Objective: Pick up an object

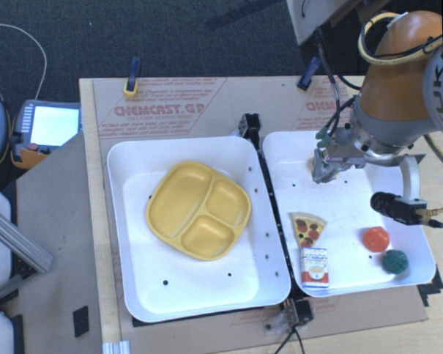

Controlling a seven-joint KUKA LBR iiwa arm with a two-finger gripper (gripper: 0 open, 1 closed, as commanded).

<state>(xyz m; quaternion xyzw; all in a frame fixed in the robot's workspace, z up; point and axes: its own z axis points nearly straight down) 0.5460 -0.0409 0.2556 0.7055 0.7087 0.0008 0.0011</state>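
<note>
The gripper (325, 168) hangs over the far part of the right bin (279, 152), near its middle; from this angle I cannot tell how it stands, and nothing is visibly held. Toward the near left corner of this bin lie a toy pizza slice (308, 228) and, just beside it, a small red-and-white packet (315, 267). Near the right edge sit a red ball (376, 238) and a green ball (394, 261), close together. In the left bin (128, 213), a yellow divided plate (199, 209) rests around the centre.
</note>
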